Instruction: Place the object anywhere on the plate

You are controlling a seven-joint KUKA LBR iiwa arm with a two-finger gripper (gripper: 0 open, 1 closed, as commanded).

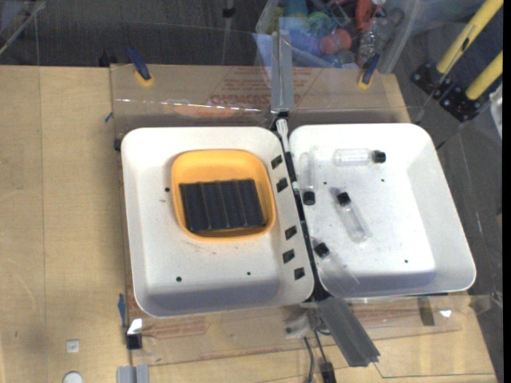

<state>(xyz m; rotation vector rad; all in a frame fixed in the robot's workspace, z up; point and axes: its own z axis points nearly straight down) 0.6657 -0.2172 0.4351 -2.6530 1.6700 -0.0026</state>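
An orange plate (219, 160) with rounded corners lies in the left white bin (152, 254), a little back of the middle. A dark, ridged rectangular object (221, 206) rests flat on the plate and covers most of its floor. In the right white bin (415, 246) lie several clear vials with black caps: one near the back (355, 157), one in the middle (351, 216), and one by the dividing wall (326, 255).
A thin upright divider (289, 206) with black tabs separates the bins. Behind the bench stands a clear box of colourful toys (335, 14). A yellow and black frame (467, 46) sits at the back right. Bare wooden bench (56, 214) lies to the left.
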